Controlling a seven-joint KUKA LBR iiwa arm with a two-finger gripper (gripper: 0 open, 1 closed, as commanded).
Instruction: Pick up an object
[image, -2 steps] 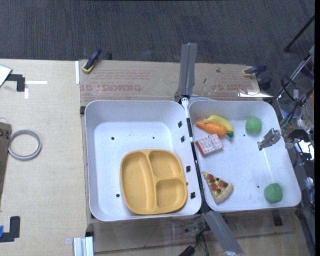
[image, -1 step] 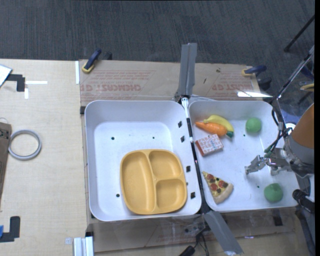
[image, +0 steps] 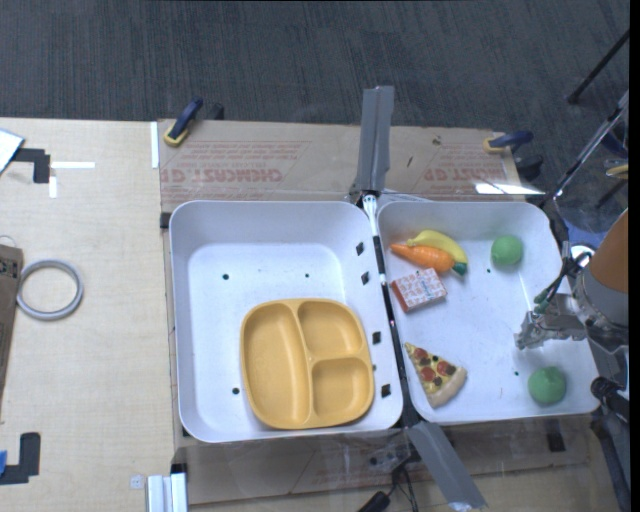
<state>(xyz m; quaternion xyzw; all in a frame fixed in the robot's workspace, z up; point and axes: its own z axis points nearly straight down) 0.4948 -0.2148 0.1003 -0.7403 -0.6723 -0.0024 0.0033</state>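
Camera view is looking down on the right bin (image: 480, 330), and that is where the pickable things are lying. A green ball (image: 547, 385) is sitting in the near right corner, touching nothing. The gripper (image: 528, 338) is hanging just beyond it and slightly to its left, low over the white floor. Nothing is showing in its grasp. It is reading as a tangle of grey metal and cable, so I cannot tell whether it is spread or pressed together.

Moving left, a pizza slice (image: 436, 373) is lying by the near left wall, its tip pointing far-left. Beyond it, a small red and white box (image: 418, 290) is resting flat, its print too small to read. At the far left, a carrot (image: 422, 256) is lying against a banana (image: 440, 242), covering part of it. A second green ball (image: 507, 250) is sitting to their right, apart from them.

The arm (image: 605, 290) is coming in from the right and is mostly cut off by the frame edge.

Over in the left bin (image: 270, 255), a yellow divided plate (image: 307, 362) is occupying the near half. The bins are sitting on cardboard (image: 260, 165), with a blue clamp (image: 184, 120) at its far left corner. A tape roll (image: 48, 289) is lying on the bench, well left.
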